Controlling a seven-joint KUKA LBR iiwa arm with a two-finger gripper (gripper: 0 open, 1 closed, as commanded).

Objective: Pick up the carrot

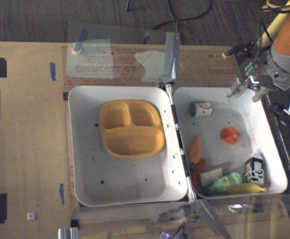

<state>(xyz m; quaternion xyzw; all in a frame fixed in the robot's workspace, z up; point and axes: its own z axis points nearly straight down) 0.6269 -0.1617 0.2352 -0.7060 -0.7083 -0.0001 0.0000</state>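
The carrot (pixel 195 149) is a small orange cone lying in the right bin (pixel 270 133), close against its left wall, pointing up and down in the view. My gripper (pixel 245 90) hangs over the bin's far right corner, well away from the carrot, up and to its right. Its two fingers are spread apart with nothing between them.
The left bin (pixel 85 178) holds an orange divided plate (pixel 131 128). In the right bin lie a small can (pixel 201 108), a red piece (pixel 229 135), a black-and-white carton (pixel 254 171), a green item (pixel 224 181), a banana (pixel 245 188) and a red item (pixel 200 167) just below the carrot.
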